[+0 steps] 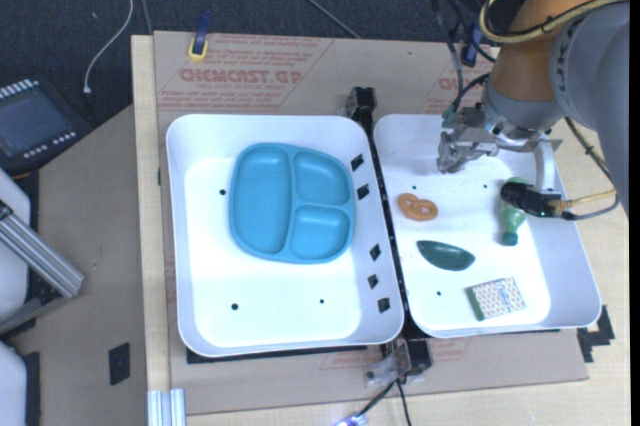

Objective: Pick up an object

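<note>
Surface: brown board [300, 64] carrying two white bins; cables trail over the dark floor beyond it.
Hand: the hand [452, 157] hangs low over the far end of the right bin [570, 309], on the grey arm [590, 54] with its orange band.
Hand state: cannot tell how far open it is; nothing is seen in its grip.
Nearest thing: a small orange pretzel-shaped piece [417, 207], just toward the camera and slightly left of the hand.
Other choices: a dark green leaf-shaped piece [445, 255] and a patterned square packet [495, 297] lie further the same way; a small green bottle [512, 223] lies near and to the right.
Left bin: a blue divided plate [292, 202], well apart.
Advice: probably best to take the pretzel piece, centre over it, then descend straight, keeping off the bin wall.
</note>
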